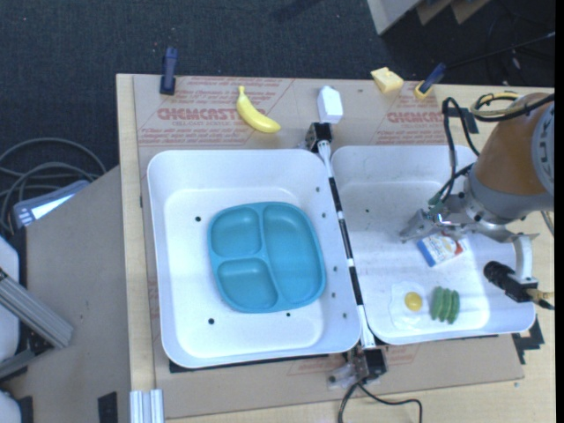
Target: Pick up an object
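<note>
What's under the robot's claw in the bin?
Under the gripper lies a small blue and white packet in the right bin. The gripper covers its top edge.

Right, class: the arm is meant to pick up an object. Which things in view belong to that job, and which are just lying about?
Part of the job:
gripper, low in the right bin
blue and white packet beside it
toy fried egg
green pea pod

Lying about:
blue divided plate in the left bin
toy banana
cheese wedge
</note>
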